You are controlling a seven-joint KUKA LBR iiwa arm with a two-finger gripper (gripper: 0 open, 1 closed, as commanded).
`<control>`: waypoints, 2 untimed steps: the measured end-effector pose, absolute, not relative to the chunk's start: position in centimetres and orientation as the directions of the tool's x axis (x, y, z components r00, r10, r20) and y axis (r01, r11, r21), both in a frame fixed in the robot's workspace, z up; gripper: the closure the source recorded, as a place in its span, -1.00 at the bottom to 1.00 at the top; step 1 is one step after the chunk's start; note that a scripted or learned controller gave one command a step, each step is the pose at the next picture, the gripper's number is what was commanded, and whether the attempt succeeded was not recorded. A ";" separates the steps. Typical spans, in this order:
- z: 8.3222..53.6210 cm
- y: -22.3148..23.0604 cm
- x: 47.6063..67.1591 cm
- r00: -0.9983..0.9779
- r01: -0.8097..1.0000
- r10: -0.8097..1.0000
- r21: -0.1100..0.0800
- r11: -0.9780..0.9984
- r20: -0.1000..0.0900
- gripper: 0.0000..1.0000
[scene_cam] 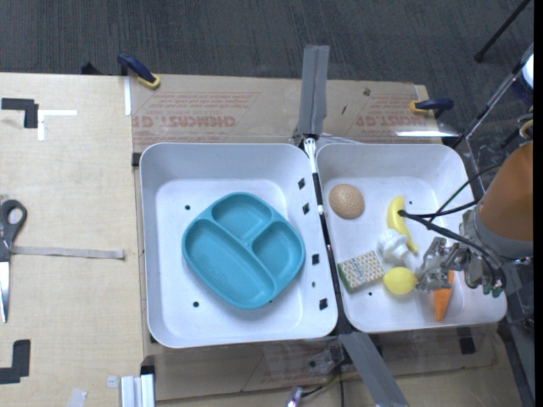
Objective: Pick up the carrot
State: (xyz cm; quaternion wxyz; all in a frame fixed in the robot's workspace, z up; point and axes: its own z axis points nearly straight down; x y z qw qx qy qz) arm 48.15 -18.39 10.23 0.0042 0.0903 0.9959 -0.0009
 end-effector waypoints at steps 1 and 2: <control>18.1 -13.8 48.0 -0.999 0.035 0.035 0.000 0.999 -0.005 1.00; 22.8 -18.2 48.0 -0.995 -0.097 -0.097 -0.002 0.995 -0.006 1.00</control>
